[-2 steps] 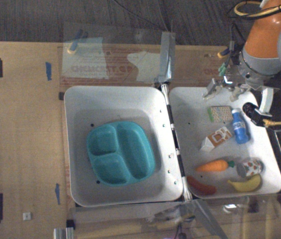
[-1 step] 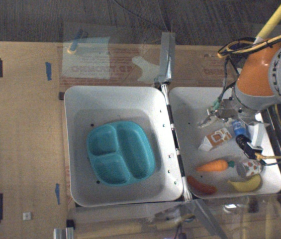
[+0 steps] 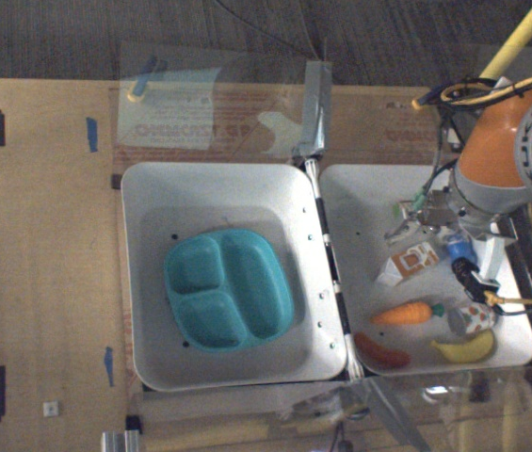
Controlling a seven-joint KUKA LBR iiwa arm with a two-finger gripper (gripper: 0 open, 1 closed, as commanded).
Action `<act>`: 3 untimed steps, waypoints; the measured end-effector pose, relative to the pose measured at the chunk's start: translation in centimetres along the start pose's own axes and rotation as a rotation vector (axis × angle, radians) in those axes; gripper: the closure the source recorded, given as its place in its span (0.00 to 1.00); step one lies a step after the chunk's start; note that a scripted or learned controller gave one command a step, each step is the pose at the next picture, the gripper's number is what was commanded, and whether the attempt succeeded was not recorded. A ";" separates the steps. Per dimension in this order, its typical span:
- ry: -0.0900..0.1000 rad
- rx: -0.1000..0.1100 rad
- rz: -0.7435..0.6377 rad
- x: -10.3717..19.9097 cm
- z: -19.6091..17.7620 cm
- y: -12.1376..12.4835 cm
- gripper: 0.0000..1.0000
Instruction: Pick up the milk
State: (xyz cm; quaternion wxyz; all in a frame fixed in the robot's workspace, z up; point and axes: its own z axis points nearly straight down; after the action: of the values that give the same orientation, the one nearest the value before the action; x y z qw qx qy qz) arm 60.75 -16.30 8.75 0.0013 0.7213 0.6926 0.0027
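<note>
the milk carton (image 3: pixel 412 261) lies on its side in the right bin (image 3: pixel 360 196), white with an orange-brown patch, its long axis running from lower left to upper right. my end effector (image 3: pixel 419 217) hangs just above and a touch to the right of it in the picture, so the carton sits directly below-left of the tool, very near. i cannot tell how wide the end effector stands; the wrist hides that. i judge the coming move is a short drop onto the carton, with the grip set across its long axis. the carrot (image 3: pixel 405 314) lies just below the carton, apart from it.
</note>
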 end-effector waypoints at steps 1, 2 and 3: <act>-0.002 -0.002 -0.179 2.7 -0.1 -6.6 0.00; -0.003 -0.009 -0.167 2.1 -1.3 -6.5 1.00; -0.003 -0.008 -0.169 2.2 -1.2 -6.5 0.00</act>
State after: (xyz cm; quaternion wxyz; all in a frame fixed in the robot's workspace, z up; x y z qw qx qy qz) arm 54.34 -13.87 9.97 0.0056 0.6603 0.7509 0.0043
